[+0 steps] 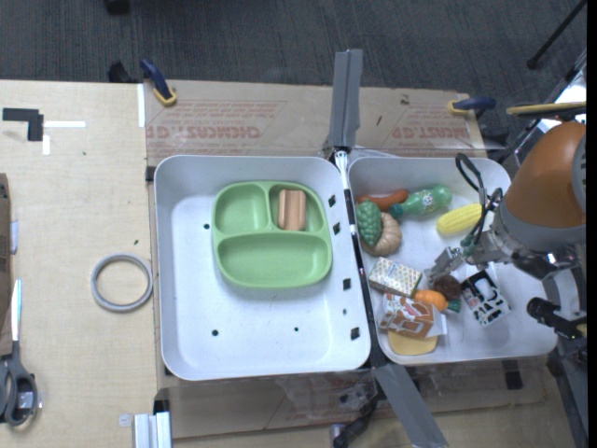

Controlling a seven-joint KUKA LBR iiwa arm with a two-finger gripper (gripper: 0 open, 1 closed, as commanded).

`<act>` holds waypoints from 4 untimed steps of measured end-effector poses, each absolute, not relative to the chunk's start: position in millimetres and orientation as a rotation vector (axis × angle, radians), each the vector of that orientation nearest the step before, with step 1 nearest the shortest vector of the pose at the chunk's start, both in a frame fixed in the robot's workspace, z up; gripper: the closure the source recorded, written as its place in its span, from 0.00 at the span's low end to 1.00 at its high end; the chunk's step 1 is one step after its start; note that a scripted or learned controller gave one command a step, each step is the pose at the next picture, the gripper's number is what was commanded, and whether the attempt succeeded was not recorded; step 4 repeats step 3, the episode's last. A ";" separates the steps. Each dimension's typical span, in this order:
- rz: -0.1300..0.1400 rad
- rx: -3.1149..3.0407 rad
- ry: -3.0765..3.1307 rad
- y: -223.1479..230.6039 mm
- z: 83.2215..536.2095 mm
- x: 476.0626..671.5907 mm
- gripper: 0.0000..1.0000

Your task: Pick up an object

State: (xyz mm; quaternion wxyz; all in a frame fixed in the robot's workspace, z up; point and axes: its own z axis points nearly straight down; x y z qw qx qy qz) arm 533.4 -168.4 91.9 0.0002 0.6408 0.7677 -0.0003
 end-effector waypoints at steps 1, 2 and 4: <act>-0.001 2.052 2.379 -163.8 171.9 514.6 0.00; -0.001 2.052 2.379 -163.8 171.9 514.5 0.00; -0.003 2.146 2.297 -164.9 128.7 517.3 0.00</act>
